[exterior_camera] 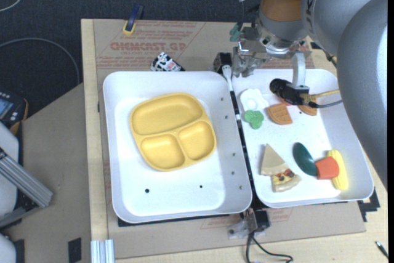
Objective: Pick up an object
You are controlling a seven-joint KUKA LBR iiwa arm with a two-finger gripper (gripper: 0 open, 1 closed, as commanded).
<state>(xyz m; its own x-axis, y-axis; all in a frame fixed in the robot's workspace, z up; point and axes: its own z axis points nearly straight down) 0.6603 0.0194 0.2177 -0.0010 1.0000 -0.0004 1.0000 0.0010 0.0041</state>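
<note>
My gripper (239, 68) hangs at the back left corner of the right bin (354, 132), over the rim between the two bins. Just in front of it lie a small white piece (251, 97) and a green piece (253, 119). To their right is a brown toast-like piece (279, 114). Nearer the front of this bin are a pizza slice (275, 167), a dark green oval piece (303, 157), an orange block (327, 167) and a yellow corn cob (339, 170). Nothing shows between the fingers.
The left bin (117, 151) holds a yellow divided plate (173, 130). Behind the bins, on the cardboard, lie a black-and-white item (165, 63) and a blue-and-yellow clip (131, 20). The grey arm (363, 28) covers the back right of the view.
</note>
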